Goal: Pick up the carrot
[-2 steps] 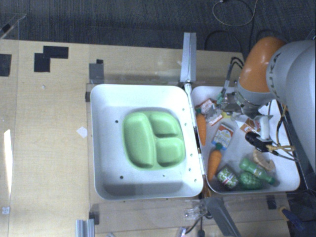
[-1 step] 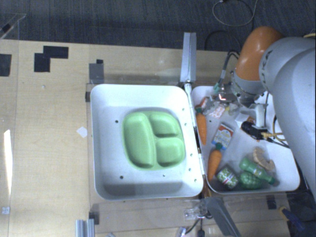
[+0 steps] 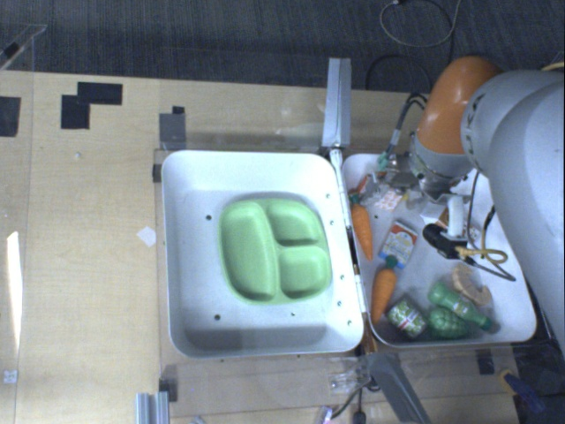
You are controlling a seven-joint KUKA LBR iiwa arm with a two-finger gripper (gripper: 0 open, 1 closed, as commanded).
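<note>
Two orange carrots lie in the right bin (image 3: 521, 321). One carrot (image 3: 361, 228) rests along the bin's left wall and the other carrot (image 3: 382, 291) lies nearer the front, slightly tilted. My gripper (image 3: 386, 182) hangs over the back of this bin, just right of and behind the upper carrot's tip. Nothing can be seen held in it, and clutter at the wrist hides its tips. The grey arm with its orange band (image 3: 455, 104) comes in from the right.
The right bin also holds a small printed packet (image 3: 399, 241), a green bottle (image 3: 459, 303), a dark green can (image 3: 408, 318) and a tan round thing (image 3: 466, 281). The left bin (image 3: 185, 237) holds a green divided plate (image 3: 274, 248). A metal rail (image 3: 336, 104) separates the bins.
</note>
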